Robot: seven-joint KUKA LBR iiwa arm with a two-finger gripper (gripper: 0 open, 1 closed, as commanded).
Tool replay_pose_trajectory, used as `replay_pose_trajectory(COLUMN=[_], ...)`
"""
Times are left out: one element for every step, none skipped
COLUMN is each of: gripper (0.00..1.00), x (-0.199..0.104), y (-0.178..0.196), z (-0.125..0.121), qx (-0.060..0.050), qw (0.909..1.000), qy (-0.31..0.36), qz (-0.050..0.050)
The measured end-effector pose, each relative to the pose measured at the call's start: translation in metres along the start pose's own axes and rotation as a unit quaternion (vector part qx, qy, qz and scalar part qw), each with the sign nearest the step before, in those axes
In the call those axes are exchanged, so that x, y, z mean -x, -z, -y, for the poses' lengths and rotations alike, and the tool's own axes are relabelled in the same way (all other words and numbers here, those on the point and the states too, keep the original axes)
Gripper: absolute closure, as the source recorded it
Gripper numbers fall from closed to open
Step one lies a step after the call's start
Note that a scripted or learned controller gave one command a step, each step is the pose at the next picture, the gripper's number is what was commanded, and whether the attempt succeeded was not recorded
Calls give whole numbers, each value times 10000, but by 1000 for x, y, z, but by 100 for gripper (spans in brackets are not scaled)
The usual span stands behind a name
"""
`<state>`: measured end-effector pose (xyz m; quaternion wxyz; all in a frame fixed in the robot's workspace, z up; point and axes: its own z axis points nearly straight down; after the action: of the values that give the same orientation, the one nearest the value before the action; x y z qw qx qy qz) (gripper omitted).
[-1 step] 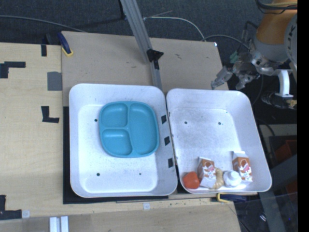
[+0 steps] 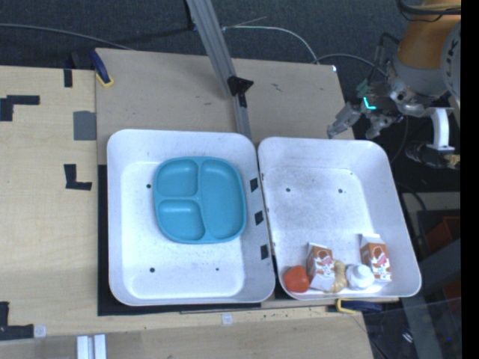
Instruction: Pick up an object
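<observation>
My gripper [image 2: 356, 124] hangs over the bench just beyond the far right corner of the right bin [image 2: 322, 163]. Its fingers are spread and nothing is between them. In that bin's near right corner several small items lie huddled together: a red round object [image 2: 296, 278], a small white and orange carton [image 2: 322, 265], a tan piece [image 2: 340, 275], a white rounded object [image 2: 361, 277] and a second carton [image 2: 376, 259]. The gripper is far from this cluster, about a bin's length behind it.
The left bin [image 2: 127, 223] holds a blue divided plate [image 2: 200, 199]. A grey metal pole [image 2: 217, 43] rises behind the seam between the bins. Cables [image 2: 284, 32] trail over the back of the bench towards the arm [image 2: 426, 43].
</observation>
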<state>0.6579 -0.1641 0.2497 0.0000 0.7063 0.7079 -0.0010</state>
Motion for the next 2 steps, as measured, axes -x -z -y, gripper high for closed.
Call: replay_pose_trajectory(gripper=[0,0], x=[5,9], y=[-47,-98], z=[-4,6], qx=[-20,-28], qw=[10000,10000], qy=[-1,-4], qz=[-2,-5])
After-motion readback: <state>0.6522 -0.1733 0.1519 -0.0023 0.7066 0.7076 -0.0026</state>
